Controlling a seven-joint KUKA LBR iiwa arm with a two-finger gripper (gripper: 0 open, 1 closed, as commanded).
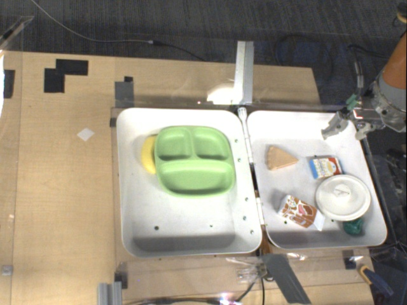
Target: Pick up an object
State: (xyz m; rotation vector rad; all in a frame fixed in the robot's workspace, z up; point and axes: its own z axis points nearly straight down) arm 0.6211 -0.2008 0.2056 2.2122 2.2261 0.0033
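The right bin [375, 170] holds a tan wedge [280, 158], a small blue and white carton [325, 166], a round white container [343, 196], a red and white packet [299, 211] and a dark green item [355, 226] tucked under the container's edge. My gripper [348, 127] hovers over the bin's far right corner, above and behind the carton. Its fingers are spread apart, open, with nothing between them. It touches none of the objects.
In the left bin [127, 189] a green divided plate [194, 159] lies over a yellow item [148, 154], which peeks out at its left. A metal post [244, 75] stands behind the seam between the bins. The grey arm with its orange band [394, 75] comes in at the upper right.
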